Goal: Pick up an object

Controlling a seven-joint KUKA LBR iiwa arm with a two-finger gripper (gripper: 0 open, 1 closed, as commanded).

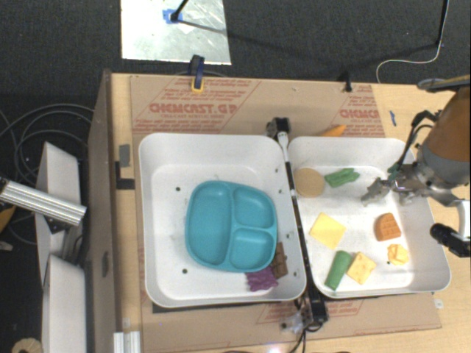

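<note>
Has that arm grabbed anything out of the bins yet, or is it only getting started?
Nothing looks picked up yet. The hand hangs over the right bin, near the green piece, with nothing visibly in it. The orange piece and yellow block lie on the bin floor. The grasp and lift remain.

**Tech:** Confirm camera placement for me.

**Operator:** I have one fixed view. It sits above the bench (243,98) and looks down at a slant, so the far edge of the bench lies toward the top of frame and the near edge toward the bottom.

**Tech:** Coverage?

**Operator:** I see both white bins whole: the left bin (158,197) and the right bin (434,271), side by side at centre. The dark floor (59,35) shows beyond the bench at top and left.

**Tech:** Range?

**Operator:** Moderate stand-off; the bench spans most of the frame width. The arm (450,134) enters from the right edge.
</note>
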